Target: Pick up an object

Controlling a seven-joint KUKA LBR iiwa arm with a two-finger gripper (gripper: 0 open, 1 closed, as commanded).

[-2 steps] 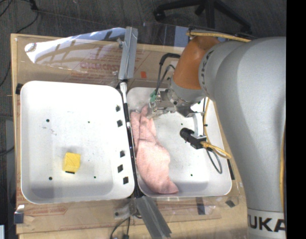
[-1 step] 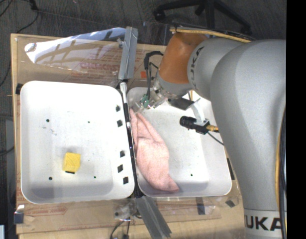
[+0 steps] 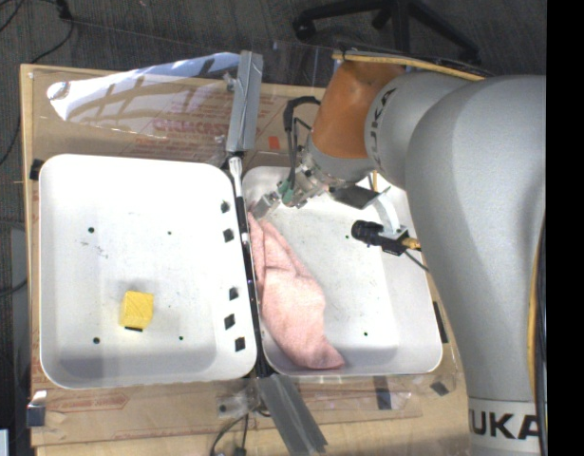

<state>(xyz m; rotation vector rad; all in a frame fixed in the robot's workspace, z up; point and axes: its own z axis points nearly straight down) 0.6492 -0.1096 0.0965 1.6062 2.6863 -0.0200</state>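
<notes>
Camera view, fixed overhead at a slant: 2 shallow white bins are seen side by side on a wooden bench point(image 3: 130, 112), parted by a grey divider rail point(image 3: 242, 255).

Left bin point(image 3: 73, 188): 1 small yellow block point(image 3: 137, 310) is noted low on the floor, left of centre, well apart from the walls. A few dark specks are scattered over the floor.

Right bin point(image 3: 405, 321): 1 pink cloth point(image 3: 293, 297) is laid lengthwise along the left wall, just beside the divider, running from the upper left part down to the near edge. It is crumpled and lies flat on the floor.

Arm point(image 3: 462, 217): the grey body is brought in from the right and covers much of the right bin's far side. The orange band point(image 3: 344, 112) is seen above the wrist.

Gripper point(image 3: 284, 196): it is lowered into the upper left corner of the right bin, near the top end of the pink cloth. Its degree of opening cannot be told from this angle, and nothing is seen to be held.
</notes>
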